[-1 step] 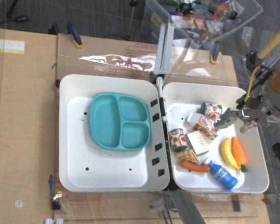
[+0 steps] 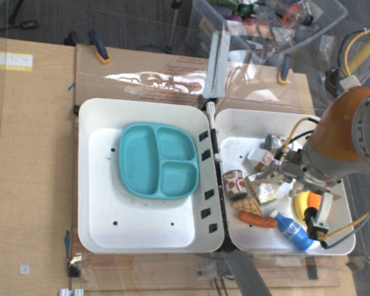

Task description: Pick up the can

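Note:
The can (image 2: 234, 182), red and white with a silver top, lies on its side at the left edge of the right bin (image 2: 239, 126), close to the divider. My gripper (image 2: 273, 167) hangs over the middle of that bin, to the right of the can and a little behind it, low among the clutter. The grey arm with its orange band (image 2: 340, 130) reaches in from the right and hides the bin's right part. Nothing of the can lies under the gripper.
A teal divided plate (image 2: 159, 160) sits in the left bin (image 2: 93, 187). Around the gripper lie a snack packet (image 2: 265, 192), a sausage (image 2: 257, 219), a blue bottle (image 2: 296, 232), a yellow and orange toy (image 2: 307, 204) and a small tin (image 2: 274, 143). A clear tub of toys (image 2: 267, 9) stands behind.

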Controlling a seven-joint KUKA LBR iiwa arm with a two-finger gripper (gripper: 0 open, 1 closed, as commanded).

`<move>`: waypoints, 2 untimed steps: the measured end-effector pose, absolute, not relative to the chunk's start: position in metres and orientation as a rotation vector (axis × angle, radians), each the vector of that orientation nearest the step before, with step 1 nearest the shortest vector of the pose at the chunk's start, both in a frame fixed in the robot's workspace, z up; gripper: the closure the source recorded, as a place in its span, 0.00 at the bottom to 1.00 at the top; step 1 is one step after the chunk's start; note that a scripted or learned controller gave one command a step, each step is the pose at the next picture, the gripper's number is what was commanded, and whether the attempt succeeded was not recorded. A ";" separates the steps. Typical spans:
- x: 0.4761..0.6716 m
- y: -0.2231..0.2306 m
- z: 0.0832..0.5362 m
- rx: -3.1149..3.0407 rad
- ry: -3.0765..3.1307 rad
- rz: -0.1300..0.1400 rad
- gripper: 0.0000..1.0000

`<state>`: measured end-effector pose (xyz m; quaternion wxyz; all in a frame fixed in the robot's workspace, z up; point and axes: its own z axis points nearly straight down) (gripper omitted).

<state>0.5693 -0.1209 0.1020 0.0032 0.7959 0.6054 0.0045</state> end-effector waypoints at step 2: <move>0.662 -0.126 0.091 2.573 1.791 0.011 0.00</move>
